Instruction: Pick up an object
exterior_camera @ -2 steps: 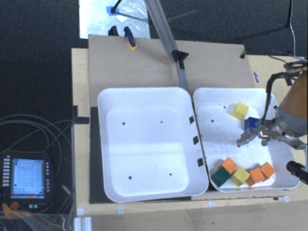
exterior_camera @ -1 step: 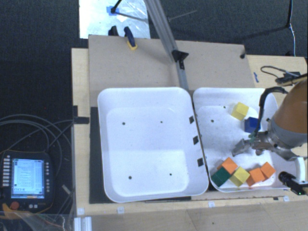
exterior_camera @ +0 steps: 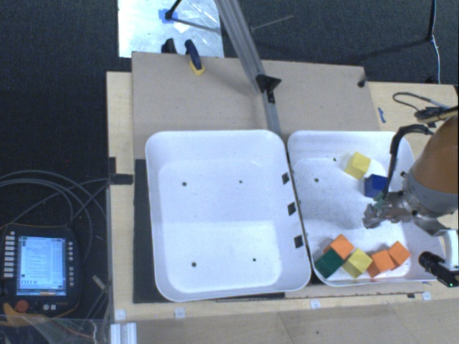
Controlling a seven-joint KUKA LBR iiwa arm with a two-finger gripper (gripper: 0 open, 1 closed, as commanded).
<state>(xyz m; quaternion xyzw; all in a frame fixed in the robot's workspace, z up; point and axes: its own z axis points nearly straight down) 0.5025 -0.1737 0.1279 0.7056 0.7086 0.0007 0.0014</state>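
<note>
Claw (exterior_camera: 376,214) low in the right bin (exterior_camera: 315,192), grip state cannot be told | blue block (exterior_camera: 375,185) just above claw, touching or nearly | yellow block (exterior_camera: 357,165) beyond it | green block (exterior_camera: 329,263), two orange blocks (exterior_camera: 342,246) (exterior_camera: 390,257), second yellow block (exterior_camera: 356,263) clustered below claw | left bin (exterior_camera: 215,145) well apart on table (exterior_camera: 330,92).

A teach pendant (exterior_camera: 39,267) lies left of the bench (exterior_camera: 215,84).

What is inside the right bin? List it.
The right bin holds a yellow cube and a blue cube near its far side. Near the front lie orange, green, yellow and two more orange cubes. The arm covers the right edge.
</note>
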